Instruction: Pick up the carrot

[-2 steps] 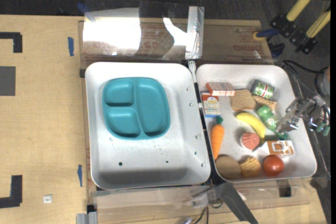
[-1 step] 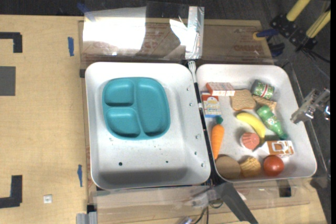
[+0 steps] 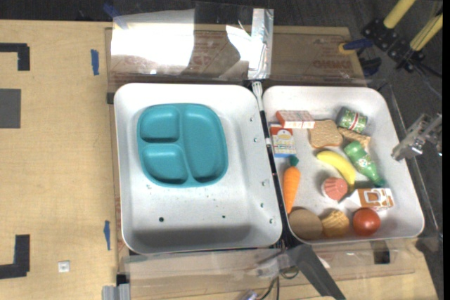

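One carrot, one banana, one tomato in right bin; gripper state unclear.

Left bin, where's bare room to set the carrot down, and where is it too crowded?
In the left bin, bare white floor runs along the front, below the teal divided plate, with a narrower strip between the plate and the right wall. The right bin is crowded: the carrot lies against its left wall, hemmed by cartons, banana and potato.

labels on small cartons too small to read; gripper blurred, partly cut off at right edge
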Robot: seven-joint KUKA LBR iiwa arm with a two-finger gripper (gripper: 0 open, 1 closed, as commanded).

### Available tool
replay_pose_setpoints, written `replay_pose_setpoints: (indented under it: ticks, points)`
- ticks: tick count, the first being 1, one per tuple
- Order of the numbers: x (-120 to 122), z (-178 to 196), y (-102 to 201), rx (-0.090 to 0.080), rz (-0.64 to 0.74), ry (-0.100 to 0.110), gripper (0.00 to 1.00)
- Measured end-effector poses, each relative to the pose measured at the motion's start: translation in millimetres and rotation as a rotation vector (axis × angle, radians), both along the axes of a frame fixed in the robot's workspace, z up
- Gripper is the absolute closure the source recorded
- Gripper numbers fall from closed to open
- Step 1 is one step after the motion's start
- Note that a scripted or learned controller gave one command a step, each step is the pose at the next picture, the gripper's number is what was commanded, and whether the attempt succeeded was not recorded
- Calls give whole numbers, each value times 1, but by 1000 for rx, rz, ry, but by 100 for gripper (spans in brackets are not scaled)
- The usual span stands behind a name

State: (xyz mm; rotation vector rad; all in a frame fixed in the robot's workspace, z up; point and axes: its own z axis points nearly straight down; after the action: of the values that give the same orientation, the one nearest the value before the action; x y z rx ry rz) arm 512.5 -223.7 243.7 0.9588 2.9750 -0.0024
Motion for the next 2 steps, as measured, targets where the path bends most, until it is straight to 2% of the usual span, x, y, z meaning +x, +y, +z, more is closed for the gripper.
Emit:
replay_pose_setpoints:
  ticks: [1,2]
  points:
    - [0,25,60,1,268,6,100]
    - [2,36,60,-2,268,-2,100]
